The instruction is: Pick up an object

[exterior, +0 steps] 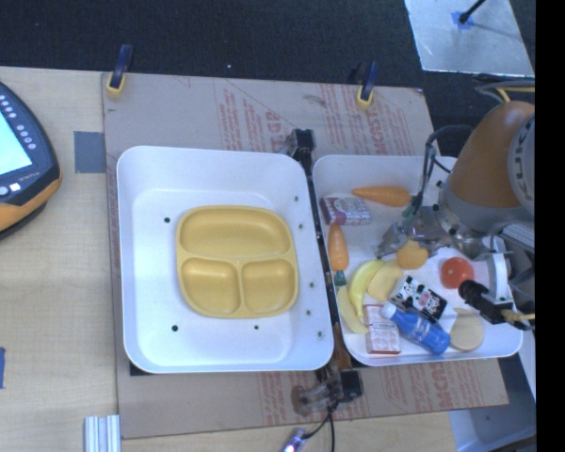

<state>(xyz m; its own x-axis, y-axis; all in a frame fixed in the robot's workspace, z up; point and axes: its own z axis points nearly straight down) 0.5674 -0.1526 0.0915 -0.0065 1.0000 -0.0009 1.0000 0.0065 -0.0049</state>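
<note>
Your gripper (402,238) sits low in the right bin (508,351), fingers apparently closing around a small yellow-orange fruit (412,254); watch it, because the crowding banana (363,285) and tomato (456,271) could nudge it loose.

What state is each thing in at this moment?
Gripper: down in the right bin, fingers unclear.
Yellow divided plate: upright in the left bin.
Blue bottle: lying on its side.
Carrot: lying flat.
Handheld screen: lit.
</note>
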